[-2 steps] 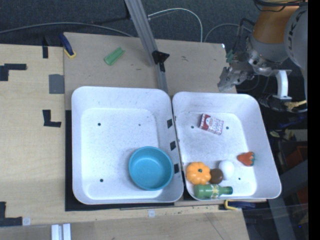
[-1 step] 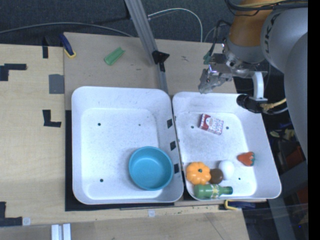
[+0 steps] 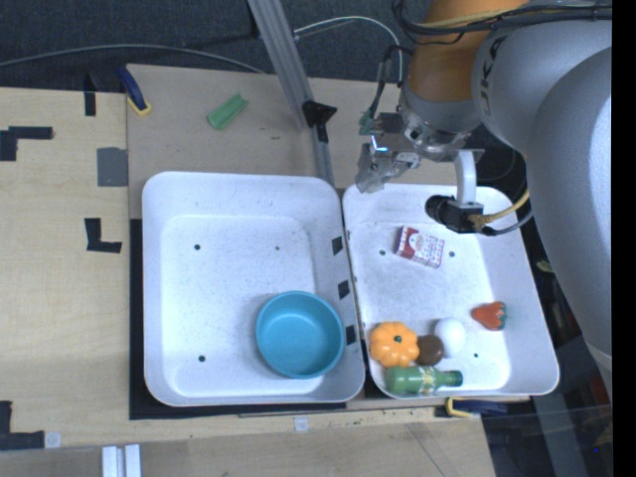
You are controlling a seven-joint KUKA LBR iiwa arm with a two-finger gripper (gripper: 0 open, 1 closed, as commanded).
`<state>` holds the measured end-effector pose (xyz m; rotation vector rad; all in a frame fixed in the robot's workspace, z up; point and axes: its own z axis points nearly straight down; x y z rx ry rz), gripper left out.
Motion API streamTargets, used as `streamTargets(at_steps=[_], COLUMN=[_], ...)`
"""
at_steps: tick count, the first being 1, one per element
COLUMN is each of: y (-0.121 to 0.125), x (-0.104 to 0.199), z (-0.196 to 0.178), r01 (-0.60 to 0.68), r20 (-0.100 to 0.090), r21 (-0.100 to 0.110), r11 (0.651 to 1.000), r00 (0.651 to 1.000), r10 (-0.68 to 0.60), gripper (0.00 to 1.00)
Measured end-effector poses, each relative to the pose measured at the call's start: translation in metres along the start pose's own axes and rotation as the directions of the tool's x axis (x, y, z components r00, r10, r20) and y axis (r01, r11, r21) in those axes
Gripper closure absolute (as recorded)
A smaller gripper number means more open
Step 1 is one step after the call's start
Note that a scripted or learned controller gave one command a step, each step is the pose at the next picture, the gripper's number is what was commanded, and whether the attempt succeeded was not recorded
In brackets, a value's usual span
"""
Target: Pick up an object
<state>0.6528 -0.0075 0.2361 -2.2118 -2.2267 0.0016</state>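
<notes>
The gripper [image 3: 376, 175] hangs over the far left corner of the right bin [image 3: 517, 266]; whether its fingers are spread or pressed together cannot be told. In that bin lie a red-and-white packet [image 3: 419, 246], a strawberry [image 3: 489, 315], a white egg [image 3: 451, 335], a brown ball [image 3: 430, 349], an orange pumpkin [image 3: 394, 344] and a green bottle [image 3: 421, 379]. The left bin [image 3: 169, 266] holds a blue bowl [image 3: 298, 333].
</notes>
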Motion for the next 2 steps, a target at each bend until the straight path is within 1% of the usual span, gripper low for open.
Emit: streamTargets(at_steps=[1, 2], y=[0.009, 0.002], x=[0.048, 0.104], z=[0.010, 0.010], r01=[-0.001, 0.000], r20=[0.001, 0.000], r21=[-0.001, 0.000], r11=[1.000, 1.000], r00=[1.000, 1.000], r10=[0.001, 0.000], gripper=[1.00, 1.00])
